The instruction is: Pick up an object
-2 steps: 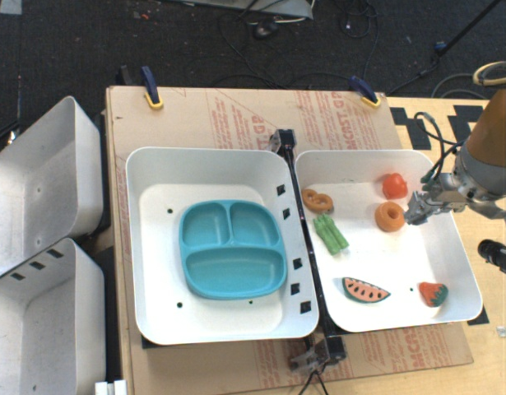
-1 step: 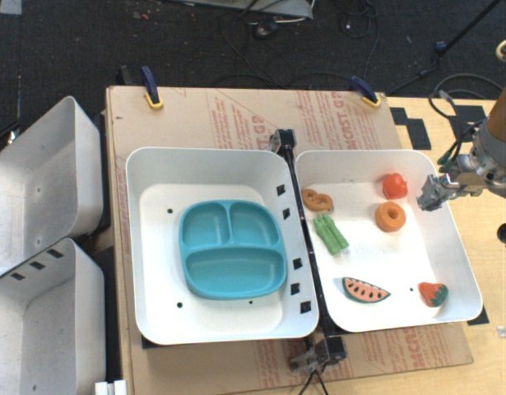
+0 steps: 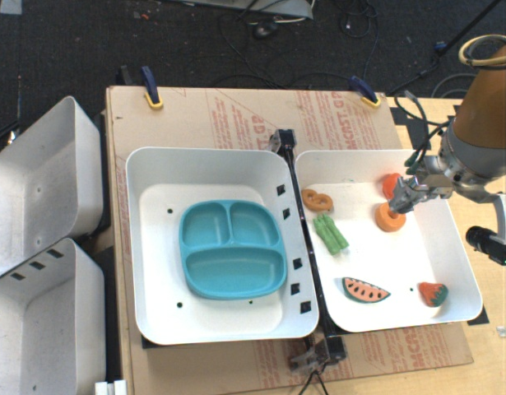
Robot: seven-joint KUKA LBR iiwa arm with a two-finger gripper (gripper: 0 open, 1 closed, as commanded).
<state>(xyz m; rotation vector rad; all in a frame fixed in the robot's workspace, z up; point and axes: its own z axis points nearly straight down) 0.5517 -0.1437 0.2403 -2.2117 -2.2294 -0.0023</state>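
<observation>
Gripper [image 3: 403, 202] low in the right bin [image 3: 450, 257], just above the orange piece [image 3: 390, 219]; grip impossible to tell. Nearby: pretzel [image 3: 317, 200], green beans [image 3: 331, 234], watermelon slice [image 3: 365, 290], strawberry [image 3: 434, 293]. Far left, blue divided plate [image 3: 233, 248] in the left bin [image 3: 154, 220].

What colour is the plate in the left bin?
The plate is light blue, with three compartments, seen clearly in the camera view.

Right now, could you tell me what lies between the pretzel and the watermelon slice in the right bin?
In the camera view, the green bean pod piece lies between the pretzel and the watermelon slice; the rest of that stretch is bare white bin floor.
</observation>
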